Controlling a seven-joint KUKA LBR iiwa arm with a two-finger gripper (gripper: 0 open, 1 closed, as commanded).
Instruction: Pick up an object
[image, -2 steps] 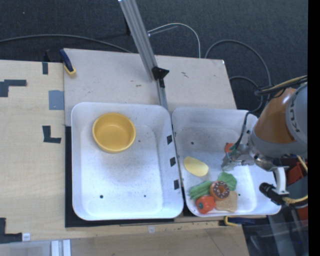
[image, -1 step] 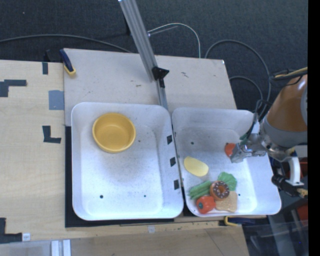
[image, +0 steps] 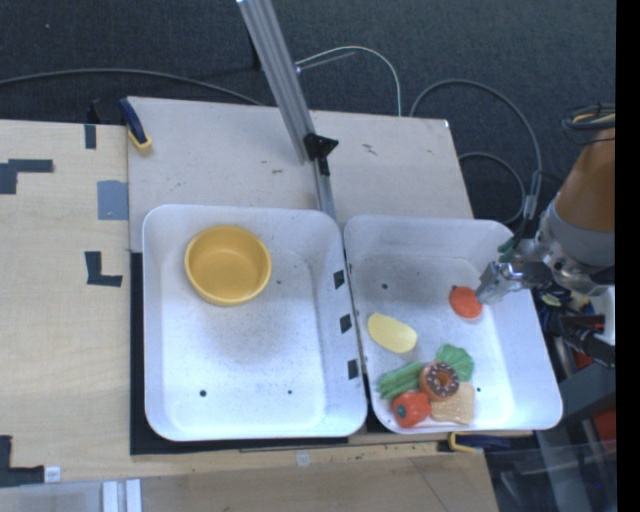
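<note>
While my gripper (image: 490, 285) hovers at the right bin (image: 520, 380), the orange ball (image: 465, 302) lies just beside its tip, not lifted.

From this slant I cannot tell how the tip is set, so I claim no hold on the ball. It sits alone on bare floor, up and right of the yellow lemon (image: 392, 333), which probably makes it the easy pick. Below the lemon, the green leaves (image: 428, 370), doughnut (image: 440, 380), tomato (image: 411, 408) and cracker (image: 455, 405) crowd together. Left of the lemon, the yellow bowl (image: 228, 263) rests in the other bin (image: 180, 400).
</note>
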